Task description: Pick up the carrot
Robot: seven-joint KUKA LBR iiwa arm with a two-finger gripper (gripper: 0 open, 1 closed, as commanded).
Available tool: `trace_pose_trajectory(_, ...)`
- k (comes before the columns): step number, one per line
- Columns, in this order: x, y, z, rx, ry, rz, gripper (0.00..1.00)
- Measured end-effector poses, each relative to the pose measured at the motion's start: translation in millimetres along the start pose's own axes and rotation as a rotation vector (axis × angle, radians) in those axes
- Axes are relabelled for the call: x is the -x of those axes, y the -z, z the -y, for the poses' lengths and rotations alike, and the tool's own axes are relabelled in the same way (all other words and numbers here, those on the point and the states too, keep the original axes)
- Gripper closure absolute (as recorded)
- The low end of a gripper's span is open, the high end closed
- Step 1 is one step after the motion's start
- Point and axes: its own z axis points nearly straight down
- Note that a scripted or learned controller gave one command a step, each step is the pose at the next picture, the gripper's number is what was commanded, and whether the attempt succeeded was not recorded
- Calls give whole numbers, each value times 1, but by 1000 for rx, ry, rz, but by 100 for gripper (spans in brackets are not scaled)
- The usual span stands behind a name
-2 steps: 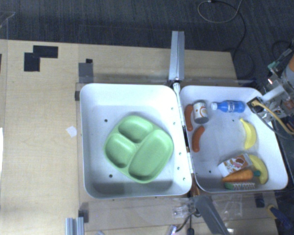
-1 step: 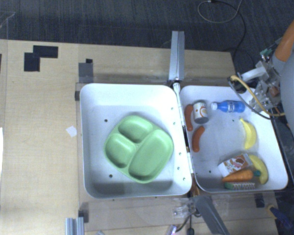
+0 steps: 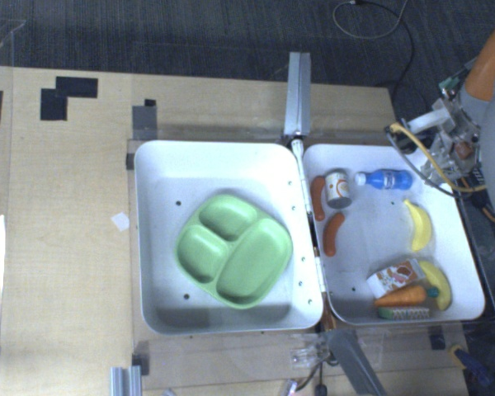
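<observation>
Carrot [image 3: 404, 296] lies at lower right of the right bin [image 3: 470, 246]; I cannot tell the state of the gripper [image 3: 445, 151], upper right.

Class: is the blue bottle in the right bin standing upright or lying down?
Lying down: the bottle shows its full side, white cap pointing left.

I see a smooth, matt orange carrot [image 3: 405, 296], two glossy white plastic bins [image 3: 153, 221], a matt green plastic tray [image 3: 235, 250], and the pale wood-look bench [image 3: 58, 246].
</observation>
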Motion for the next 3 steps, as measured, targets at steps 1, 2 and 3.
trace_pose_trajectory(1, 0, 0, 0, 0, 0, 0, 0)
trace_pose_trajectory(2, 49, -116, -12, -3, 159, 1, 0)
trace_pose_trajectory(3, 47, -105, -11, -2, 164, -2, 100)
